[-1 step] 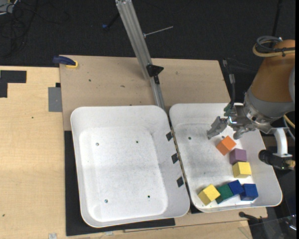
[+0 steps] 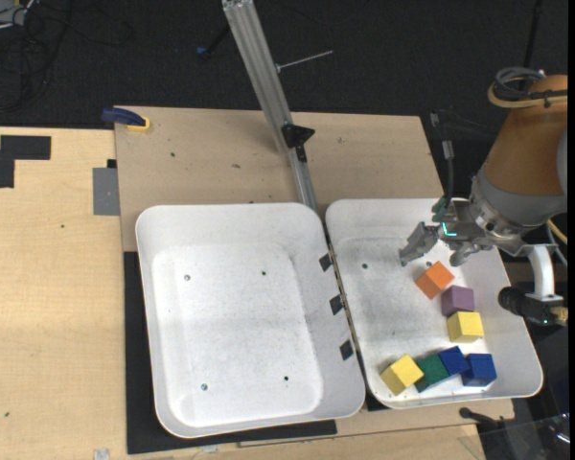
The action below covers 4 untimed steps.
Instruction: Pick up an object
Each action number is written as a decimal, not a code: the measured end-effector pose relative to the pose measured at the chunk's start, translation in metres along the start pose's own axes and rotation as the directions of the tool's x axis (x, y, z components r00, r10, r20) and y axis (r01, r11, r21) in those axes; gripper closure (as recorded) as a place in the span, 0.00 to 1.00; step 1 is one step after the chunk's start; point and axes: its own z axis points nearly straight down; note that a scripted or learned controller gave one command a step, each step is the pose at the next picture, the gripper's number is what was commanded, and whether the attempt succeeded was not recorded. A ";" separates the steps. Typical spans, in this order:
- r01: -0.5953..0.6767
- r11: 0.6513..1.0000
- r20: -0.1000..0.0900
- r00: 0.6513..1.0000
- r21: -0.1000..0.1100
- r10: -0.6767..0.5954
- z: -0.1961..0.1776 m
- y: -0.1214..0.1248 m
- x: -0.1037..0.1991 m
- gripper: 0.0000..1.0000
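- We saw the grey arm with its orange band reach in from the right, over the far part of the right-hand shallow white bin.
- Its two-finger gripper hung over that bin's upper middle, the dark fingers splayed apart in a released stance with nothing between them.
- An orange cube lay tilted just below and beside the gripper; we could not tell whether a fingertip touched it.
- A purple block sat just beside the orange cube, toward the near right, and a yellow block lay directly below the purple one, close against it.
- Along the bin's near edge we noted a row of blocks: a second yellow cube at the left, a green block touching it, then a dark blue block and a brighter blue cube at the right.
- The left-hand white bin lay beside the first, the two joined by small black clips along their shared edge.
- Both bins rested on the pale wooden counter.
- A ribbed metal rail rose at a slant from behind the bins, with a black bracket on it.
- A small blue-and-yellow clamp sat at the far left corner of the raised board.
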 end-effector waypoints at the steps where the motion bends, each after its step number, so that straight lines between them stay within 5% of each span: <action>1: 0.001 1.000 -0.001 1.000 0.007 -0.001 0.058 -0.008 0.008 0.00; 2: -0.001 1.000 -0.001 1.000 0.007 0.001 0.120 -0.010 0.017 0.00; 3: -0.005 1.000 0.000 1.000 -0.001 0.005 0.128 -0.010 0.017 0.00; 4: -0.013 1.000 -0.001 1.000 0.000 0.013 0.118 -0.010 0.015 1.00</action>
